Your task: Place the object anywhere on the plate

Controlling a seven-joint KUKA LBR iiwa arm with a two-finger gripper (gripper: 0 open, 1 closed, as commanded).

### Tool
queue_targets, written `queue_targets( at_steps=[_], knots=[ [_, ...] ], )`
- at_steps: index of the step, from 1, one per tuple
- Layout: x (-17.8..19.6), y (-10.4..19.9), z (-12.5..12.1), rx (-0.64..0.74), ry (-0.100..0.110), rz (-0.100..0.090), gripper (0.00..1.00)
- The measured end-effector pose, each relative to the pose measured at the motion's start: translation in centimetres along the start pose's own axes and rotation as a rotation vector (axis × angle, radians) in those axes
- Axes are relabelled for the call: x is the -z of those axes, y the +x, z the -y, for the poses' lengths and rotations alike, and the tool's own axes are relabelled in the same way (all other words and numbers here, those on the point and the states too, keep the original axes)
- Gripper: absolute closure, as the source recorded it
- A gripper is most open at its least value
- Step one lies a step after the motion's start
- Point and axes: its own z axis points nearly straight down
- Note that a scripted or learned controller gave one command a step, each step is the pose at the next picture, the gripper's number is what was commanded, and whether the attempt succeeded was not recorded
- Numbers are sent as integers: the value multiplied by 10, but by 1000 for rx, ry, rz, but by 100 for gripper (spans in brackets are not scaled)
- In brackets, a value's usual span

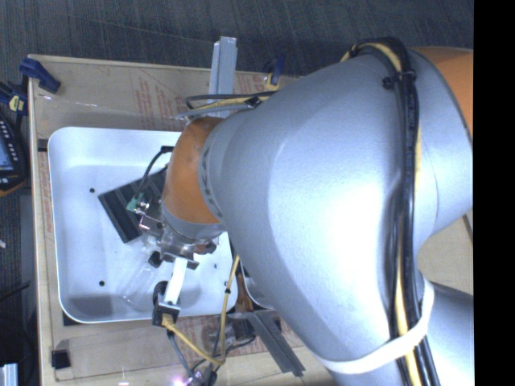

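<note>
Dark carpet surrounds the wooden desk [96, 87], and the grey arm [322, 215] covers most of it, along with nearly all of one bin. The claw [167, 248] hangs low over the left white bin [72, 159], below the orange band [189, 179]. The wrist hides its working end, so I cannot tell whether it is released or clenched, and nothing can be seen held in it.

Just beside the claw, to its upper left, a dark flat slab [121, 207] lies on the bin floor, probably the object. Its nearer end runs under the wrist. Its long axis seems to slant from the claw's upper side down and away to the left, with the free end pointing at the bin's left wall.

Below the claw and slightly left there is a faint glassy patch [138, 284]. It may be the plate, but it is too faint to be sure.

To do this step well, the claw should probably close across the slab's short width, square to the long axis. It should lift only once the grip is firm, since a thin flat piece slips easily.
</note>
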Motion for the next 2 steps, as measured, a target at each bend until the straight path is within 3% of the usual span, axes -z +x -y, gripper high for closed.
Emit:
queue_targets(
  at_steps=[1, 2],
  knots=[
    [122, -54, -2, 297, -7, -3, 100],
    [-13, 10, 31, 210, -2, 0, 100]
  ],
)
